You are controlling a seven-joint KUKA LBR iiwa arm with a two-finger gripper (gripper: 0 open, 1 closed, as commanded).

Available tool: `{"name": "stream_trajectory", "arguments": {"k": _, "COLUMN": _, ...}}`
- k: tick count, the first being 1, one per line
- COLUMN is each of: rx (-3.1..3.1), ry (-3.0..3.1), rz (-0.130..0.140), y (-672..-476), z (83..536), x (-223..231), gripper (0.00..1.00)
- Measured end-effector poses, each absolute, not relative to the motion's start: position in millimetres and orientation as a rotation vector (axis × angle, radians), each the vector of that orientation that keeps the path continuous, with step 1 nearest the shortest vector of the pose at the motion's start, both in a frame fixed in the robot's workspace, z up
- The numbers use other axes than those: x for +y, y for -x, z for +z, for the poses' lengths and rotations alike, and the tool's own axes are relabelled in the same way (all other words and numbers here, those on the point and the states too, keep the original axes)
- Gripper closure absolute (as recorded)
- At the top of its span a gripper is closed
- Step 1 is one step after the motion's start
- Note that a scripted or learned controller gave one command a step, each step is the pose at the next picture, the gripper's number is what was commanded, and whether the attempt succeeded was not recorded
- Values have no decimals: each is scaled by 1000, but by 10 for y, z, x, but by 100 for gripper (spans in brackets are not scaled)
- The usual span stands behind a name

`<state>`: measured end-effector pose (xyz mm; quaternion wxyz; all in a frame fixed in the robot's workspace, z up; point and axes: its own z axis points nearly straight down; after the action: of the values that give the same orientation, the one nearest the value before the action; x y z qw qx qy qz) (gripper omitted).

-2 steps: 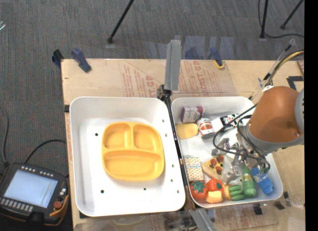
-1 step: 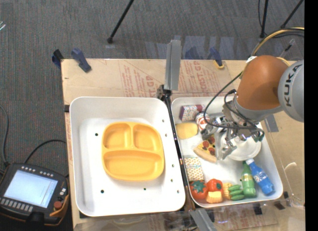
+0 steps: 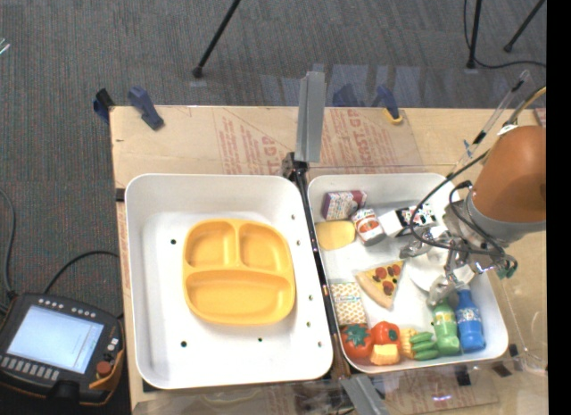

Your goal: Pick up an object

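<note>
Blue bottle (image 3: 470,319) below the gripper (image 3: 443,272) looks light, stiff and slick; grasp it across the middle. Finger state: I cannot tell.

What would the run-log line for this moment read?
arm: over right bin | gripper: low among toys, grasp not visible | nearest: blue bottle, pizza slice | left bin: yellow tray

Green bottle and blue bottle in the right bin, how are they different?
The green bottle lies left of the blue bottle, so the blue bottle is nearer the bin's right wall. The green bottle has a pale label; the blue bottle's label looks white with dark print. The blue bottle looks a little longer. Both lie side by side, caps pointing the same way.
</note>
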<state>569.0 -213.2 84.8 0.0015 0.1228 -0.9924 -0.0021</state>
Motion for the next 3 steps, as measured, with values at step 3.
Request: {"name": "stream_trajectory", "arguments": {"k": 3, "rx": -3115, "ry": -391, "rz": -3, "y": -6128, "z": 849, "x": -1007, "gripper": 0}}
